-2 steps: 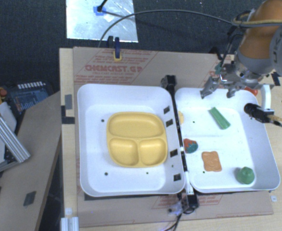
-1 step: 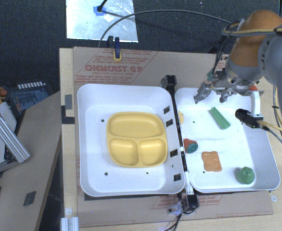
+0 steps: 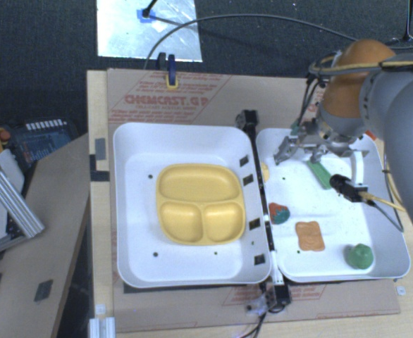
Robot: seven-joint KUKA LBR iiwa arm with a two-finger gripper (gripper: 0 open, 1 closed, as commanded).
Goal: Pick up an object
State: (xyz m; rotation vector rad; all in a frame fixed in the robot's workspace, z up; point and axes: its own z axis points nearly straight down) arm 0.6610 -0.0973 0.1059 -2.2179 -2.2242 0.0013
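Over the right bin (image 3: 397, 259), toward its twelve o'clock edge, my tool (image 3: 318, 148) hangs above a green stick (image 3: 318, 172); whether it is spread, I cannot tell.

Arm (image 3: 397, 104) runs off the right edge, base and most of its body out of view. End effector (image 3: 306, 146) sits low over the right bin's (image 3: 397, 255) far end; its fingers are a tangle of grey metal, can't tell whether anything's between them. Green stick-shaped item (image 3: 320, 172) is half covered at its upper end by the end effector. Small yellow thing (image 3: 264, 170) at the right bin's left wall is mostly hidden by the divider clips. Red-and-teal object (image 3: 279, 213) too small to identify. Cardboard print under the bins is partly covered. Clutter on the left side (image 3: 9, 189) is cropped by the frame edge.
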